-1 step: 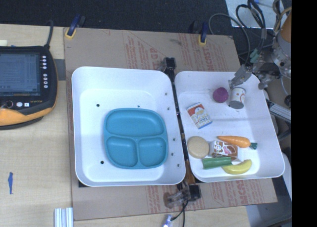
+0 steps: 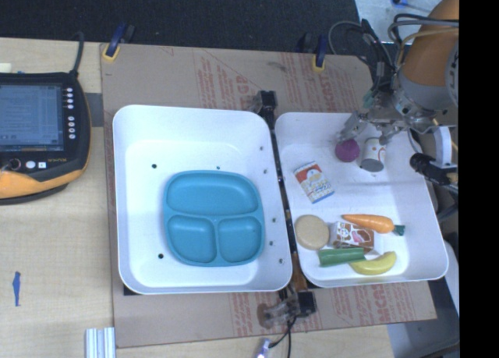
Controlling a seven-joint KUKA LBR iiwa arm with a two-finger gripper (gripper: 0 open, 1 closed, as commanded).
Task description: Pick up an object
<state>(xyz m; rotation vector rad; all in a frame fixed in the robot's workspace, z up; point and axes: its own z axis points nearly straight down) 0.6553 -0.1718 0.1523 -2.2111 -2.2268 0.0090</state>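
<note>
Yellow banana, smooth and curved, lies at the near edge of the right bin, beside a green cucumber, an orange carrot and a round tan cookie. At that bin's far end I see my gripper touching a round purple ball. I cannot tell if it grips it.

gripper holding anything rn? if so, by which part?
Cannot be told. The two-finger gripper is down in the right white bin beside the small purple round object, but no object shows between its fingers.
</note>
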